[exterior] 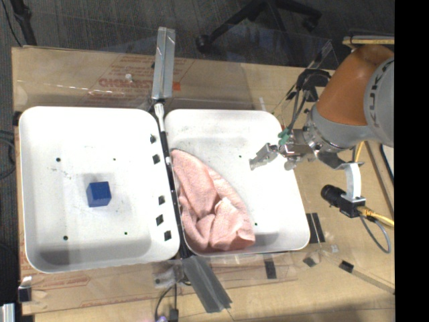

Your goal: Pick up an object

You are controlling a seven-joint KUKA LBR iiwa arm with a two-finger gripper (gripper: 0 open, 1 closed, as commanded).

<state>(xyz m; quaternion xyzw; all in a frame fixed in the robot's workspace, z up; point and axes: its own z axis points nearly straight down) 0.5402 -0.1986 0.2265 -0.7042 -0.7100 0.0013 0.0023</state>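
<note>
the landmark here is the right-hand bin (268, 123), a shallow white tray sitting on the tan surface (214, 79). a crumpled pink cloth (208, 206) lies inside it, pressed against its left wall and running from about the middle of that wall down to the near corner, where it bunches up thickest. the rest of this bin's floor, toward its far and right sides, is bare white with a few small dark dots. the hand (263, 157) hangs over the right part of the bin, up and to the right of the cloth and apart from it; its pale grey fingers (260, 158) point left toward the bin's middle. nothing shows between them, though how wide they stand cannot be told from this slant. the grey arm with its orange band (348, 86) reaches over the bin's right rim, with cables looping near the wrist. touching the bin's left wall is the second white bin (40, 133), and on its floor, well away from the shared wall, sits a small blue cube (98, 193), upright and alone. a grey metal bar (163, 62) stands at the far end of the seam between the bins, and another grey piece (208, 284) lies at the near end, just below the cloth's corner.
</note>
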